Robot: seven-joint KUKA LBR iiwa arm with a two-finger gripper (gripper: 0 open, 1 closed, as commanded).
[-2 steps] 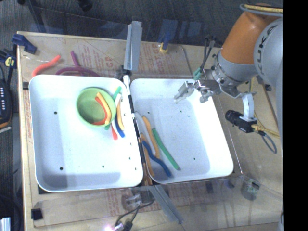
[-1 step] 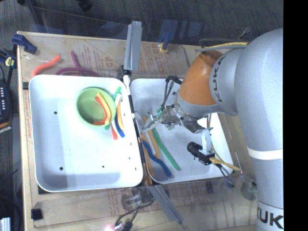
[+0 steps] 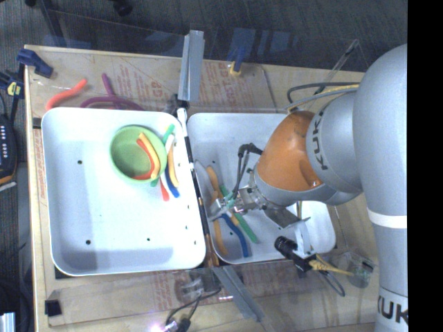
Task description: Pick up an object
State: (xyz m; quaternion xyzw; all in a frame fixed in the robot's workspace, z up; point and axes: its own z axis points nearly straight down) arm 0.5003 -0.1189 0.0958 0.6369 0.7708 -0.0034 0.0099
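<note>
The arm (image 3: 325,151) has its tool (image 3: 232,203) low in the right bin (image 3: 228,126), down among a small heap of thin curved sticks, and that crowding looks to me like the main risk. The orange stick (image 3: 214,183), the blue stick (image 3: 242,238) and the green stick (image 3: 243,228) lie crossed over one another close against the bin's left wall, so a grasp here could catch two at once, or nip only a tip and let it slide out as the arm lifts. The wall itself is just beside the heap, and the tool could bump it or push the sticks up against it rather than gather one. From where I stand I cannot tell whether the tool is spread or closed, nor whether anything sits in it, since the wrist and cables hide that part. The sticks themselves lie on the bin floor right at and just below the tool, the orange one running up past it and the blue and green ones trailing toward the near edge. Over in the left bin (image 3: 83,241) a green bowl (image 3: 133,153) sits with more coloured sticks (image 3: 168,164) draped across its rim, well apart from the tool.
</note>
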